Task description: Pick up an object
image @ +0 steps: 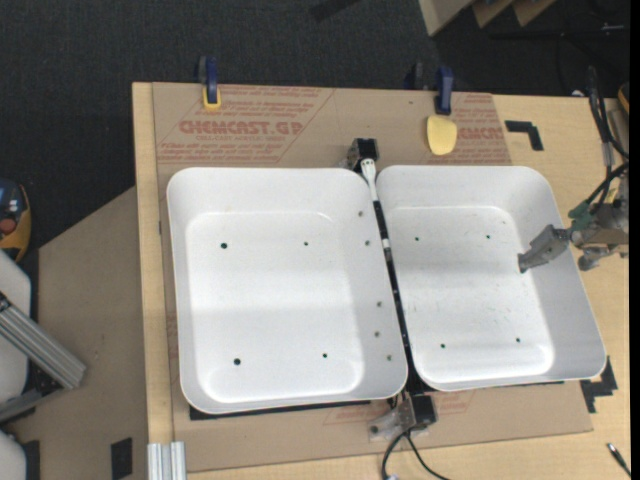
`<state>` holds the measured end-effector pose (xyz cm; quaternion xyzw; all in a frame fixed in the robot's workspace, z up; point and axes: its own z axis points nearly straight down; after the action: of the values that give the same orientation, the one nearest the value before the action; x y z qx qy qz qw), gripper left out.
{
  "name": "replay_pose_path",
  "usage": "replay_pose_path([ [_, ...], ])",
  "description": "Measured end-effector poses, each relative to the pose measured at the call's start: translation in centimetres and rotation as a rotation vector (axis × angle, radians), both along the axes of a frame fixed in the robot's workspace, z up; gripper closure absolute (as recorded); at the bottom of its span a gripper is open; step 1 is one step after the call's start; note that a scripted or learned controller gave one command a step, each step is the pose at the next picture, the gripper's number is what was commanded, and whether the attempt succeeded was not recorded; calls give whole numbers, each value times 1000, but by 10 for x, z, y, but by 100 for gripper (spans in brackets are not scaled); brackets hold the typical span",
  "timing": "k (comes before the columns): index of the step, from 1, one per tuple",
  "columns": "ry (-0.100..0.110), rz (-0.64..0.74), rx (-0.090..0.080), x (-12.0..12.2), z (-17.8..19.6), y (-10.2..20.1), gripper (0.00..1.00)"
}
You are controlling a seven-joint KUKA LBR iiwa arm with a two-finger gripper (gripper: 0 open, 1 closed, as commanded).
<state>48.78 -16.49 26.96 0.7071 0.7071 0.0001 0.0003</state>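
Note:
My gripper (pixel 541 248) reaches in from the right edge and hangs over the right rim of the right bin (pixel 470 183). It shows as a grey tip pointing left and down, with cables behind it. The left bin (pixel 180 268) lies beside the right one, and a black clip strip (pixel 383 258) joins them. Both bin floors show plain white plastic with a few small dark holes. A small yellow piece (pixel 441 134) lies on the cardboard just behind the right bin, under a blue clamp (pixel 443 86).
The bins rest on a brown cardboard sheet (pixel 260 123) clamped to the bench by a second blue clamp (pixel 208 78). Aluminium framing (pixel 40 348) stands at the left. Cables (pixel 405 433) run out below the bins.

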Motion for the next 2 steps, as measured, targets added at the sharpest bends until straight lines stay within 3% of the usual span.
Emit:
replay_pose_path([
  [1, -3, 0, -1, 1, 11, 0, 100],
  [2, 8, 13, 7, -9, -40, 124, 100],
])
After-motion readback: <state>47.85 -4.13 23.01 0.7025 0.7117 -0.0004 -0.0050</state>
